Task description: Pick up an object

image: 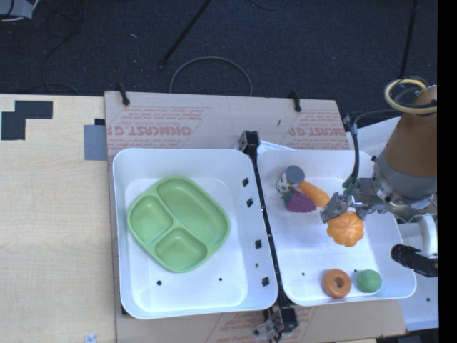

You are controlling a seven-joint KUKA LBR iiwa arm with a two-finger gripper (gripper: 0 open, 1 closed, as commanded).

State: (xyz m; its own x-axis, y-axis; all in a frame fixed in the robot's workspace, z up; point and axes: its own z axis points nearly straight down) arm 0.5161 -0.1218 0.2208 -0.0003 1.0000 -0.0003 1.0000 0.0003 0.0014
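Your robot's metal hand (335, 209) sits right on top of the bumpy orange toy pumpkin (345, 229) in the right white bin (314, 295), and I cannot tell its grip.

Bright, even light falls from overhead, and the two white bins (186, 164) take most of it: their floors are nearly washed out, with detail thin along the rims. The green divided plate (178, 222) in the left bin throws only a faint, soft shadow around its edge. Behind the bins the dark floor (143, 34) is dim and grainy. To the right of the bins the arm (414, 148) looks slightly soft. The whole picture is coarse, with no sharp edges anywhere.
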